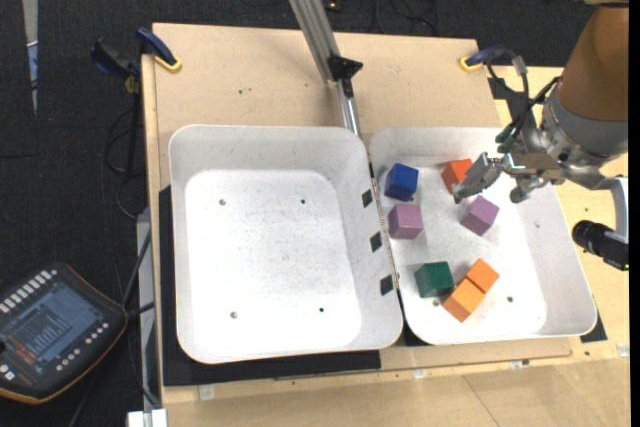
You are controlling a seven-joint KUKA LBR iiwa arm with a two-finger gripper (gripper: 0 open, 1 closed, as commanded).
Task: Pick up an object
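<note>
My gripper [478, 183]: hangs over right bin [560, 315], between red block [456, 173] and purple block [481, 214]; jaw state: I cannot tell. Risk: neighbours crowd close, so I may nudge both and grasp neither.

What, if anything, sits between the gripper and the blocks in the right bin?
Nothing visible does. The gripper hangs over the right bin, between the red-orange block and the purple block, both uncovered from above.

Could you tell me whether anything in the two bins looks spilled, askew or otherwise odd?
Nothing stands out. The blue cube, two purple cubes, green cube and orange blocks lie loosely scattered inside the right bin, and none hangs over a rim. The end effector hovers by the red-orange block.
</note>
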